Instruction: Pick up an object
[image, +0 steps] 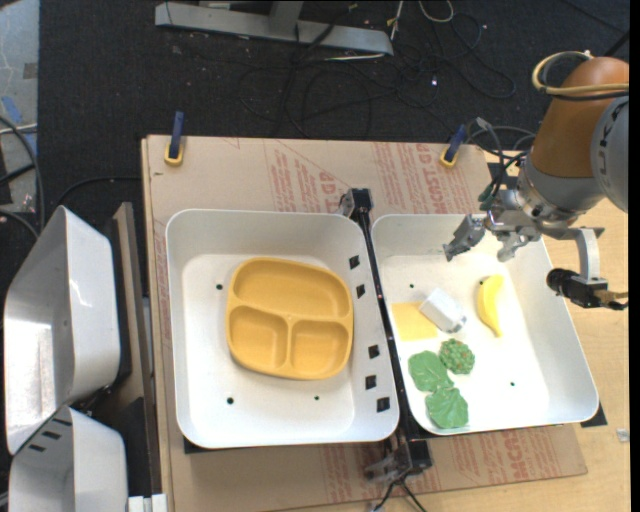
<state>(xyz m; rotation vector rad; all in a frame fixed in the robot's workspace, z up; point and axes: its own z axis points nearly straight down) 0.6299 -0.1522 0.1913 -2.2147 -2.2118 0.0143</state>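
The right bin (560, 395) holds a yellow banana (489, 304), a white block (442, 310) lying on a yellow flat slice (409, 322), a green broccoli piece (457, 356) and two green leafy pieces (430, 371) (447, 407). My gripper (490, 238) hovers over the bin's far part, above and just beyond the banana. Its two fingers are spread apart with nothing between them.
The left bin (195, 300) carries a yellow divided plate (290, 318). A black divider with clips (375, 300) runs between the bins. Blue clamps (176, 138) (453, 145) pin the cardboard base at the back. White containers (55, 320) stand off the bench at the left.
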